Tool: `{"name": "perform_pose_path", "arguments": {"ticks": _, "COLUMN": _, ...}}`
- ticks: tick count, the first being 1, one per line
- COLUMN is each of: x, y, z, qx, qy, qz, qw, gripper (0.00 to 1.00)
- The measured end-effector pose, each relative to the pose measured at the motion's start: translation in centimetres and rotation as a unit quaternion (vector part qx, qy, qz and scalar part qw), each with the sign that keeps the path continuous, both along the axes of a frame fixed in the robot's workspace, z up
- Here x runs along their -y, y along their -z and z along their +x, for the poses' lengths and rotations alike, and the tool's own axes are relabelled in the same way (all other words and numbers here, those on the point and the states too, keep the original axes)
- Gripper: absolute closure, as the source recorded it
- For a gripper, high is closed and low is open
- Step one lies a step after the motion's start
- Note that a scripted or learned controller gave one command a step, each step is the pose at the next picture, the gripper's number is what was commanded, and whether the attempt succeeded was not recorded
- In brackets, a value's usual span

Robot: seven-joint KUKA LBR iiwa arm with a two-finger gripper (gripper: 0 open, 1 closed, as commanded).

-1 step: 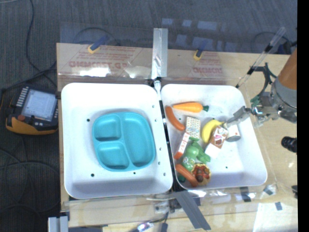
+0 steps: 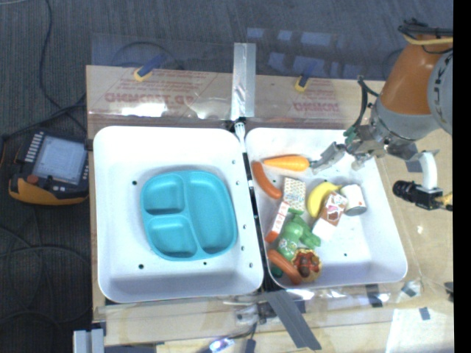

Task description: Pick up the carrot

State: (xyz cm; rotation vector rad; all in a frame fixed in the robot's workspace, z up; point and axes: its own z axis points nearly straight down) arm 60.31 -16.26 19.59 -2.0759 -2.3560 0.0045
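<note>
Lying unlifted just beside the gripper (image 2: 324, 158), the carrot (image 2: 287, 163) is not yet grasped; finger state cannot be told.

The brown board (image 2: 176, 98) behind the bins bears red print (upside down, too blurred to read).

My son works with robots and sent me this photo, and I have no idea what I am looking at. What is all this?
One camera looks down at a slant on a bench with two shallow white bins. The grey and orange thing at the right is a robot arm; its gripper sits over the right bin, just beside a toy carrot it is meant to pick up. Nothing is visibly held. That bin also holds a banana, a small can and other play food. The left bin holds a blue divided tray.
</note>
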Motion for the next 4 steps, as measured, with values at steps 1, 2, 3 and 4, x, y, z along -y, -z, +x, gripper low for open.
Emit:
{"name": "perform_pose_path", "arguments": {"ticks": 1, "x": -4.3, "y": 1.6, "z": 6.4, "qx": 0.001, "qy": -0.14, "qz": 0.0, "qw": 0.9901, "gripper": 0.0}}
{"name": "perform_pose_path", "arguments": {"ticks": 2, "x": -4.8, "y": 10.1, "z": 6.5, "qx": 0.001, "qy": -0.145, "qz": -0.0016, "qw": 0.9894, "gripper": 0.0}}
{"name": "perform_pose_path", "arguments": {"ticks": 3, "x": -4.8, "y": 9.4, "z": 6.5, "qx": 0.0, "qy": -0.146, "qz": -0.0021, "qw": 0.9893, "gripper": 1.0}}
{"name": "perform_pose_path", "arguments": {"ticks": 4, "x": -5.8, "y": -2.8, "z": 6.5, "qx": 0.0, "qy": -0.012, "qz": -0.0009, "qw": 0.9999, "gripper": 1.0}}
